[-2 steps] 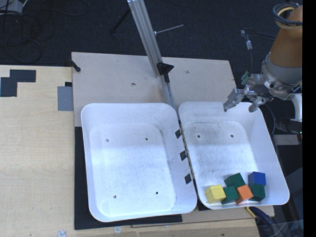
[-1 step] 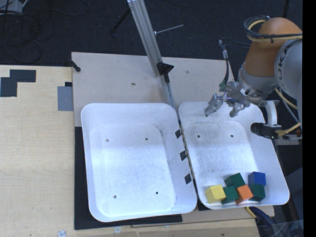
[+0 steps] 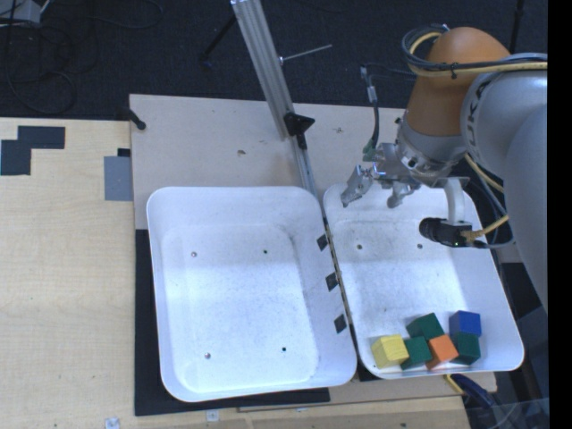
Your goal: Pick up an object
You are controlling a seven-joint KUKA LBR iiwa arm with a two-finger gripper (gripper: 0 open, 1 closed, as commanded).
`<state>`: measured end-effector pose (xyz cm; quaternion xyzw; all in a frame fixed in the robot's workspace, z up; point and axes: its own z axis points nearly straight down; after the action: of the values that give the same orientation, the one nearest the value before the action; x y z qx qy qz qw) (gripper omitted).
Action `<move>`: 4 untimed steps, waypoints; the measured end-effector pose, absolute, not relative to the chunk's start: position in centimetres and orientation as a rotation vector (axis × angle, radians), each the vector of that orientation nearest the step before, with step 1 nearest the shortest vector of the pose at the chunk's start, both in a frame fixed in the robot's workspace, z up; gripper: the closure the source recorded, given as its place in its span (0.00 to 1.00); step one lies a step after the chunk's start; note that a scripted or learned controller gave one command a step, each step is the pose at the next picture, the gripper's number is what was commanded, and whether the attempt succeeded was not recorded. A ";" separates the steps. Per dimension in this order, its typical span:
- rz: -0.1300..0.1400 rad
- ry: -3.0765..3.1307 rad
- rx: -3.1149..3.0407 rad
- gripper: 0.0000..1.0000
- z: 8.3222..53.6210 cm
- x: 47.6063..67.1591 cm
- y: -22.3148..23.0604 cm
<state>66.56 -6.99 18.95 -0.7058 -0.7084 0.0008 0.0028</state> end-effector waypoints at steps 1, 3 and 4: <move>0.001 -2.224 -2.211 0.00 19.9 63.5 0.1; 0.007 -2.214 -2.225 0.00 20.9 59.1 -10.9; -0.001 -2.224 -2.218 0.00 18.9 65.8 -8.7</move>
<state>65.77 -8.74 18.91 -0.7060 -0.7082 -0.0003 0.0003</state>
